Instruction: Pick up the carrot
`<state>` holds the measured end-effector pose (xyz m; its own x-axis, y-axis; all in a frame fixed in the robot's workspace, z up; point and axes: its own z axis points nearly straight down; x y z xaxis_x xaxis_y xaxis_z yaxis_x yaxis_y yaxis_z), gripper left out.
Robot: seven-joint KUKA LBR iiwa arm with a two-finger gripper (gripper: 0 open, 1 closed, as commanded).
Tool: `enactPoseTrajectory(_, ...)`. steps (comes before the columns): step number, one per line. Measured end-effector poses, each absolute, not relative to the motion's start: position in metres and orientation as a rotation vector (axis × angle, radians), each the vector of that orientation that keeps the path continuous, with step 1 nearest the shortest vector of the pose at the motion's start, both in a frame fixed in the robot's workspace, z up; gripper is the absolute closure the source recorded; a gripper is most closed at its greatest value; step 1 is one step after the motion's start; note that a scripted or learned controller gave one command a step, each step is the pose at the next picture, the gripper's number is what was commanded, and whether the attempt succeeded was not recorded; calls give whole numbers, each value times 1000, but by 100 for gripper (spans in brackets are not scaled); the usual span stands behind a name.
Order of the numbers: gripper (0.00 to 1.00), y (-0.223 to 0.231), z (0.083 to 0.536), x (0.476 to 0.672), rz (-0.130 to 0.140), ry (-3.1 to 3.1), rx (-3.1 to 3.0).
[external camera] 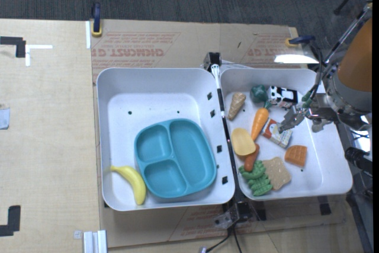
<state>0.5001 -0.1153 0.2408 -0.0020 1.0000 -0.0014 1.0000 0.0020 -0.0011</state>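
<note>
The carrot (259, 122) is orange and tapered, and it lies at a slant in the middle left of the right bin (329, 182), thick end toward the back. My gripper (291, 119) hangs low over that bin just right of the carrot, above a red and white packet (276, 133). A small gap separates it from the carrot. Nothing can be seen held in it.
Around the carrot lie a dark green lump (259, 93), a black and white toy (283, 95), a tan piece (237, 105), a yellow disc (243, 142), green pods (256, 179), toast (276, 172) and an orange wedge (296, 155). The left bin (118, 98) holds a blue divided plate (174, 157) and a banana (133, 182).
</note>
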Motion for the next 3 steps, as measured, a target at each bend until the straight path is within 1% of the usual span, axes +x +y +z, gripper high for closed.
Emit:
enactPoseTrajectory(1, 0, -95, 119, 573, -6, 2242, 2206)
enactPoseTrajectory(2, 0, -114, 93, 589, -1, 2055, 2374)
enactPoseTrajectory(3, 100, -114, 102, 589, -4, 2052, 2379)
